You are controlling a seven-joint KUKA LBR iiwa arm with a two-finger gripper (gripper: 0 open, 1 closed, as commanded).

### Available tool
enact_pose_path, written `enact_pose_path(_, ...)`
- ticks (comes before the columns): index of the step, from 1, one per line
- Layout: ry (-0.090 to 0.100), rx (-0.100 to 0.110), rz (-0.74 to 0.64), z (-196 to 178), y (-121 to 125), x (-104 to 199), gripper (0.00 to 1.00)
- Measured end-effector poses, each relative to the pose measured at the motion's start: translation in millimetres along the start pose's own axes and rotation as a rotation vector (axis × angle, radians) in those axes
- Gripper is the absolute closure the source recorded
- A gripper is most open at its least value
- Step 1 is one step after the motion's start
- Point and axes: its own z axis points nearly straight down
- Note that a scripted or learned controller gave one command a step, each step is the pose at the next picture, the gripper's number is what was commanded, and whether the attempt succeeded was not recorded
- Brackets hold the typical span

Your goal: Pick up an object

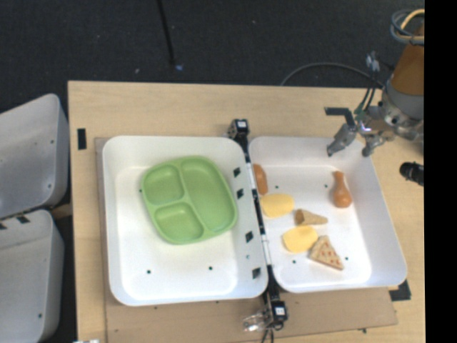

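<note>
Pizza slice (326, 253) lies nearest, right bin (385, 259) at 5 o'clock; yellow pieces (277, 205) toward 9, drumstick (341, 190) toward 1. Green tray (189, 199) occupies left bin (118, 277). My gripper (355, 142) hovers at 12 o'clock, jaws spread, holding nothing. I judge pickup not begun.

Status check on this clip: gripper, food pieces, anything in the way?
Gripper open, holding nothing, above right bin's far edge. Drumstick nearest, untouched. Nothing blocking.

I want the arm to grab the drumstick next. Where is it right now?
The drumstick lies in the right bin, near its far right side, just below the open gripper.
</note>
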Motion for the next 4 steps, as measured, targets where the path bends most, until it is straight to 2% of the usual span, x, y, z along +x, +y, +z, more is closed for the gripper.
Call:
enact_pose_path(2,0.000,-0.001,-0.006,98,8,3,0.00)
enact_pose_path(3,-0.005,-0.009,-0.008,83,9,2,1.00)
enact_pose_path(4,0.000,-0.008,-0.003,22,16,6,1.00)
